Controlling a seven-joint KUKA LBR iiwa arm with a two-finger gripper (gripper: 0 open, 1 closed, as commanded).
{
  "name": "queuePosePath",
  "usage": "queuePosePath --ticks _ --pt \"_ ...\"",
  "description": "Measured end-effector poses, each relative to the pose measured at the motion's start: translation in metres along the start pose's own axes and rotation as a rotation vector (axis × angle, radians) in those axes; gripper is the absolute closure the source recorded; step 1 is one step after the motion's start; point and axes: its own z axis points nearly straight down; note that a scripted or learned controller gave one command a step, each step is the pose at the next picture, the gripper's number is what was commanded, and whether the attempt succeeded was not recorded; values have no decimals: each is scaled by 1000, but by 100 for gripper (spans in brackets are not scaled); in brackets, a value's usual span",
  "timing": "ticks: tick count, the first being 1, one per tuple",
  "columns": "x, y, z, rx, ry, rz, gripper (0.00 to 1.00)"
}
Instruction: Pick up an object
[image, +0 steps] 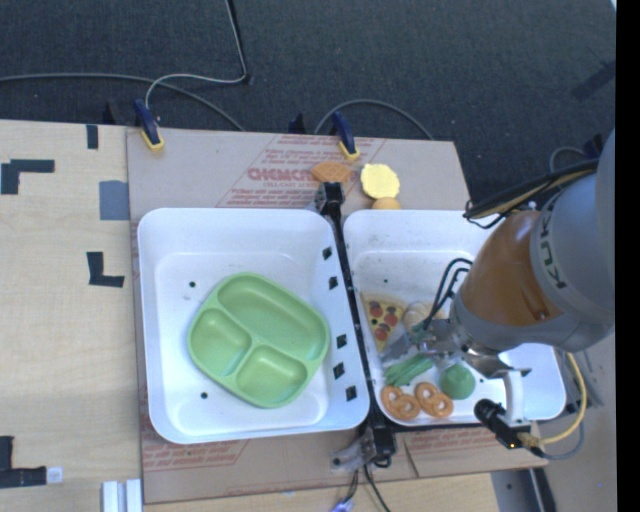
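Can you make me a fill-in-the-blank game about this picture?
1. The green plate lies in the ____ bin.
2. The plate is split into ____ sections.
3. The two pretzels lie in the ____ bin.
4. The arm has an ____ band.

Missing words: left, three, right, orange

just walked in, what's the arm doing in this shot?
The KUKA arm is reaching in from the right, down over the right bin, its claw low among a cluster of small toy foods: a pizza slice, a green piece, a green ball and two pretzels. Whether it has gripped anything cannot be told. The left bin holds a green divided plate, untouched. A yellow item lies on the cardboard behind the bins.
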Motion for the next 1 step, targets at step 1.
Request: queuePosePath --ticks 1 --pt "-1 0 -10 -1 -3 1 100"
